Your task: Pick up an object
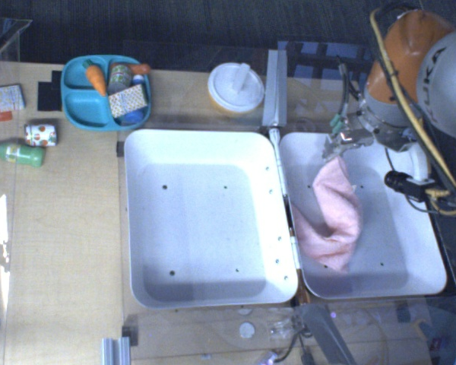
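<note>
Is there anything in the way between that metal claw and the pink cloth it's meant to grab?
Nothing visible blocks it. The gripper sits right at the top end of the pink cloth in the right bin, and the cloth's upper tip rises toward it. No other item lies in that bin around the cloth.

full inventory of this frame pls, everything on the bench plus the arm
left bin: 1, white, centre of bench
right bin: 1, white, beside the left bin
cloth: 1, pink, crumpled in the right bin, top corner drawn up to the tool
divided tray: 1, blue, behind the left bin, holds small toy foods including a carrot
lidded container: 1, white lid on a yellowish base, behind the left bin
carton: 1, white and red, far left edge
can: 1, small, patterned, lying at left
bottle: 1, green, lying at left
arm: 1, grey with orange band, reaching in from the right
tool: 1, metal, over the right bin at the cloth's top
</note>
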Tool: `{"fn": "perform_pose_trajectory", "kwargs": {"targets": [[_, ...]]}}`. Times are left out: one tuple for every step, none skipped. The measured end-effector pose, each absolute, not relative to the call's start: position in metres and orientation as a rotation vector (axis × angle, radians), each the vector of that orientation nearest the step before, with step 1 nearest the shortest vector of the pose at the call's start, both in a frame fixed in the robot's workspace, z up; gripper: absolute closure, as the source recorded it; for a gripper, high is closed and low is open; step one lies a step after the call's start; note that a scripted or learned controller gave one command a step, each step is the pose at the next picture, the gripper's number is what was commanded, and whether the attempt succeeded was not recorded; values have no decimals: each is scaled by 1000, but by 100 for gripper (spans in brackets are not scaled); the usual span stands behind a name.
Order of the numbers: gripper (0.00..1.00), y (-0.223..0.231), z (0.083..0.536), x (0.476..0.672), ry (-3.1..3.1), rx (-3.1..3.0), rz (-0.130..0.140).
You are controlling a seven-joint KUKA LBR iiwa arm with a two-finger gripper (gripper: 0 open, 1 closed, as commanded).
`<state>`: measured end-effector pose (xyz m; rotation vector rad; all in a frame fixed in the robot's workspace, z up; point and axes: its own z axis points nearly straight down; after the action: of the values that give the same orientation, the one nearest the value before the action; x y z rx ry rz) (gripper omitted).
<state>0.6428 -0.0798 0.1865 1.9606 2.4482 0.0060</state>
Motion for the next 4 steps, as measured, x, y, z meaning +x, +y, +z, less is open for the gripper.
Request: {"fn": "perform_pose_trajectory", "kwargs": {"targets": [[100, -80, 186, 670, 2503, 1890, 4], [100, -74, 186, 670, 2409, 2009, 5], [100, -52, 198, 645, 2700, 1598, 4], [100, -40, 200, 670, 2487, 1912, 5]]}}
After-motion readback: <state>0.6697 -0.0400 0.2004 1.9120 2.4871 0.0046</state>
